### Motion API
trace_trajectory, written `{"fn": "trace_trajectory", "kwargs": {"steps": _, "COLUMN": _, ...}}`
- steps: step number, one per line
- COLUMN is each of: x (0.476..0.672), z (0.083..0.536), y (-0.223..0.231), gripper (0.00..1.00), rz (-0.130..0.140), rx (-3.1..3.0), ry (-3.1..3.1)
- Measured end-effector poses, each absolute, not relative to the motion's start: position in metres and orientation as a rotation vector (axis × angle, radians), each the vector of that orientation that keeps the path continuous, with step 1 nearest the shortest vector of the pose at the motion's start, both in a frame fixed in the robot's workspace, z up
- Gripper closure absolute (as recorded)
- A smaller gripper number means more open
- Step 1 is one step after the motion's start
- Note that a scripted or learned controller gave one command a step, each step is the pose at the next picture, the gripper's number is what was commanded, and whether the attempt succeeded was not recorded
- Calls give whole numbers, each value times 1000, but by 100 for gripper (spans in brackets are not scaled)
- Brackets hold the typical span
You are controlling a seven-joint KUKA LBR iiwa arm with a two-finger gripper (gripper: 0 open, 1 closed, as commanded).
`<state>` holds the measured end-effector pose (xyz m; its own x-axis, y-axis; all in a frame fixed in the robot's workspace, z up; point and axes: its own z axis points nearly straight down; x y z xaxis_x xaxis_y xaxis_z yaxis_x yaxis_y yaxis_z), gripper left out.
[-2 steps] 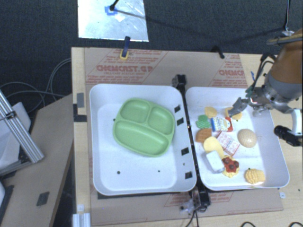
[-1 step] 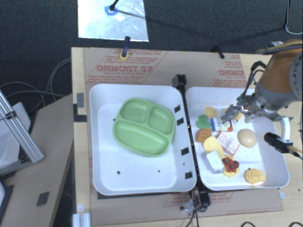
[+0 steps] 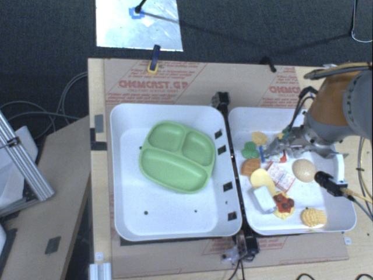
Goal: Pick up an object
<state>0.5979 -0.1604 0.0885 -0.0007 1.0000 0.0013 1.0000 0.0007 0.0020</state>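
Open floor around the green plate (image 3: 178, 156) in the left bin (image 3: 125, 174); toy food (image 3: 274, 179) crowding the right bin (image 3: 344, 214)

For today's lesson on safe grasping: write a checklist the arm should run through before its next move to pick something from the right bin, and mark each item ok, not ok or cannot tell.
1. Gripper is over the right bin: ok.
2. Fingers open or shut: cannot tell.
3. A target is near the gripper, such as the green toy: ok.
4. Target stands apart from its neighbours: not ok, the toys lie crowded together.
5. Anything held already: cannot tell.
6. Green divided plate in the left bin lies out of the arm's way: ok.
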Motion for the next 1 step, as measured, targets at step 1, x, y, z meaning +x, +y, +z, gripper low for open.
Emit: {"fn": "trace_trajectory", "kwargs": {"steps": 1, "x": 601, "z": 104, "y": -162, "gripper": 100, "rz": 12, "rx": 2211, "ry": 2215}}
